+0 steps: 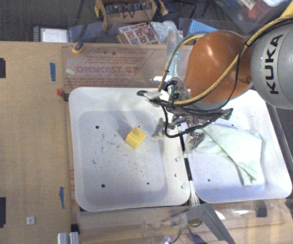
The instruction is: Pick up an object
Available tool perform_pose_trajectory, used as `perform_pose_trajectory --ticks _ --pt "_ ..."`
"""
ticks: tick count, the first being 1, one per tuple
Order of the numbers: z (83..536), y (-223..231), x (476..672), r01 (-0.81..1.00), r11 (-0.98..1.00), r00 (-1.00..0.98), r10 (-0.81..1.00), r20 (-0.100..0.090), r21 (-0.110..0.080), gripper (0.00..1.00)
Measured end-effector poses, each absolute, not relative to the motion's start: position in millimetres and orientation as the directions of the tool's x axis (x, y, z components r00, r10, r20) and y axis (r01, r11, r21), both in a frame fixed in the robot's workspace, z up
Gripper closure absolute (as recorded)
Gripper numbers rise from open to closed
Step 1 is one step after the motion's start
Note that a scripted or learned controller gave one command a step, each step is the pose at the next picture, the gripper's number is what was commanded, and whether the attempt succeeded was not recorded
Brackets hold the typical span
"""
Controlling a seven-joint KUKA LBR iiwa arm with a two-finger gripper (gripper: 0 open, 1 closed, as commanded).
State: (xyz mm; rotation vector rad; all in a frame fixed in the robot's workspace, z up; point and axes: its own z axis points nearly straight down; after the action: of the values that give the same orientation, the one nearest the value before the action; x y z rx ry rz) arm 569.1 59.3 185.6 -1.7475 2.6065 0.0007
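Left of end effector (179,131), near it: yellow block (135,137) in left bin (85,187); finger state unclear.

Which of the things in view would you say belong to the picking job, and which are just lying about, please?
Part of the job:
- yellow block in the left bin
- pale cloth in the right bin
- gripper, above the seam between the bins

Lying about:
- cardboard sheet left of the bins
- clutter of boxes behind them
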Motion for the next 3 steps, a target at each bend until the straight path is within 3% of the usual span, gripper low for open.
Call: perform_pose_trajectory --ticks 1,2,3 --pt "113 103 526.2 -0.901 0.435 -0.435 -0.901 -0.004 -0.002 0.0" --pt "124 104 527.1 -0.901 0.434 -0.434 -0.901 -0.009 -0.005 1.0" --pt "172 151 511.7 -0.904 0.429 -0.429 -0.904 -0.006 -0.003 1.0"
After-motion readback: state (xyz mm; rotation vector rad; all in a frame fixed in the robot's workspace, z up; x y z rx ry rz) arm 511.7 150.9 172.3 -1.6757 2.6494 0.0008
